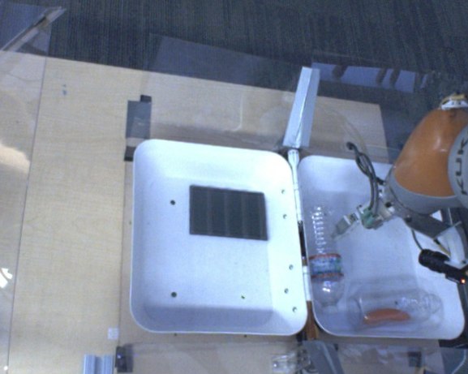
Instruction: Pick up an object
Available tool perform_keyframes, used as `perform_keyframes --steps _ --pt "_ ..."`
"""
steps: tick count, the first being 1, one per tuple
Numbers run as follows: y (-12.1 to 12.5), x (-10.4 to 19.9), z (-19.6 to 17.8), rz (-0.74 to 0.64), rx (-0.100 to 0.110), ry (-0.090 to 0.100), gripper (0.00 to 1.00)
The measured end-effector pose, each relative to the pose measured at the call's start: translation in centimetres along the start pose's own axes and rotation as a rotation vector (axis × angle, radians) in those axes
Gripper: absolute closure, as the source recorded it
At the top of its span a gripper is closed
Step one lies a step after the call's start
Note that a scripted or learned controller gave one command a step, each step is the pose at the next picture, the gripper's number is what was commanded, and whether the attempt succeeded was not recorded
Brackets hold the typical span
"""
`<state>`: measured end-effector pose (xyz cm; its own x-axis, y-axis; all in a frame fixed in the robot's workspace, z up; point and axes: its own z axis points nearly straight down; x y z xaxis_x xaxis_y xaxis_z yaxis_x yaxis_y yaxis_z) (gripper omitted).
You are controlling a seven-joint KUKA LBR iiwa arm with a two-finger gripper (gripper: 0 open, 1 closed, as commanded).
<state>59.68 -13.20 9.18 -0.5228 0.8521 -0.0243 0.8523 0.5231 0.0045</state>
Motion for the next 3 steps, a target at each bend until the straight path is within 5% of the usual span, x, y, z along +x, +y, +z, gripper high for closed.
perform_keyframes --steps 1,2,3 --pt "-0.1 1.5 -0.7 -0.099 -0.008 -0.030 0.00" --pt "0.3 1.2 -0.2 0.077 0.003 -0.018 0.00" --pt "5.5 -0.2 -6.7 0.017 -0.003 0.018 0.00"
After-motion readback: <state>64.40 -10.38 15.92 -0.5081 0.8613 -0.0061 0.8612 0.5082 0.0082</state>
